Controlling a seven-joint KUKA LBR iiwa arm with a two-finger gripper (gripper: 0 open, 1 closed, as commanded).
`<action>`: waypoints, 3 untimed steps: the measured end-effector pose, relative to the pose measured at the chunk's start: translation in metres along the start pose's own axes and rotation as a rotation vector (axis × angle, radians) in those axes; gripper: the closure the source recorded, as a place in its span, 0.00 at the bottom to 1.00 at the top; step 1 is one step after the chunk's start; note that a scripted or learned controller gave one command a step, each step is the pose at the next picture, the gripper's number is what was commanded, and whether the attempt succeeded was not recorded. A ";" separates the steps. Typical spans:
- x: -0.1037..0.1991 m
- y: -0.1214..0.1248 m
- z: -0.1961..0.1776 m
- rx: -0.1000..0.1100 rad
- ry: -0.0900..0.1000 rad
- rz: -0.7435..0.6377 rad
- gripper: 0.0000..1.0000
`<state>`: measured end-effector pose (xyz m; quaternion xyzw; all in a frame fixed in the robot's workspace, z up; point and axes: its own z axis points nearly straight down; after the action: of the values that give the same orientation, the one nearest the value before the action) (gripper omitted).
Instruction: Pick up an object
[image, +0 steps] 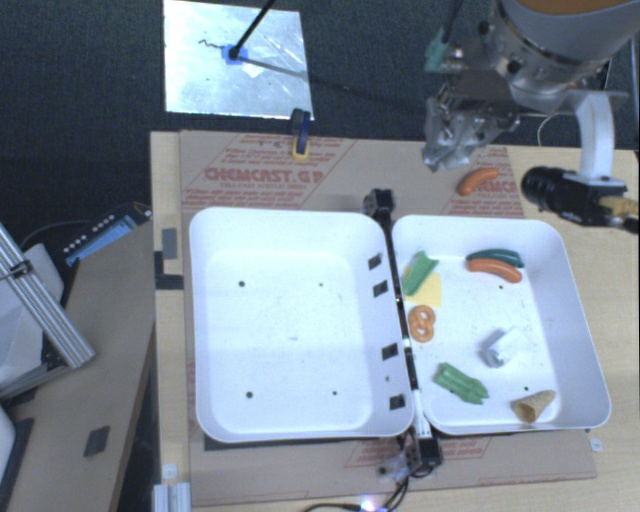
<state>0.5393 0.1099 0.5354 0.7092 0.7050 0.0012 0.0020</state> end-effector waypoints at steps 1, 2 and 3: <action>-0.078 0.027 0.048 0.006 -0.001 0.001 1.00; -0.142 0.066 0.055 0.003 -0.002 -0.001 1.00; -0.240 0.132 0.051 -0.001 -0.004 0.000 1.00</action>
<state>0.6700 -0.1306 0.4851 0.7093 0.7049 0.0003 0.0037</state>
